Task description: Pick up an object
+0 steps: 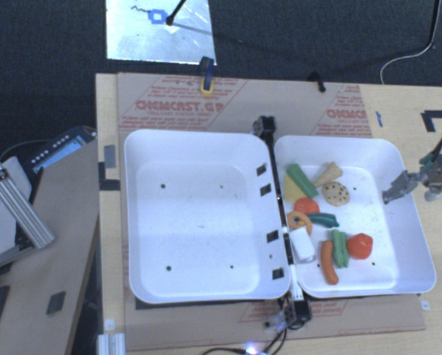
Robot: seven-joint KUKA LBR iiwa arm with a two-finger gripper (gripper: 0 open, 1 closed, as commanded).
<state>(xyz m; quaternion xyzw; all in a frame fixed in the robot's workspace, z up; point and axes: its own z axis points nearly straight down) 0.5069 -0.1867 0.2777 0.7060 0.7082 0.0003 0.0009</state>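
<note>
- Nearest the camera, at the front of the right bin (413,265), an orange sausage-shaped toy (329,262) is seen lying lengthwise, with a green pod (340,247) just beside it and a red tomato-like piece (360,245) touching that pod on its right.
- A white block (303,244) is found against the bin's left wall, below an orange ring (298,221).
- A dark green piece (324,219) is laid just right of the ring, and a red round piece (306,205) sits above them.
- Farther back, a green cucumber-like toy (300,180) is set at a slant, a yellow wedge (291,191) is tucked beside it, and a tan wedge (327,174) and a speckled cookie (335,193) are placed near each other.
- The left bin (199,217) is joined to the right one along a row of black clips.
- The gripper (395,190) is seen at the right bin's far right wall, well apart from the toys; nothing is seen held, and whether the jaws are spread or closed cannot be told.
- Both bins are carried on a cardboard sheet (178,100) over the wooden surface (398,98).
</note>
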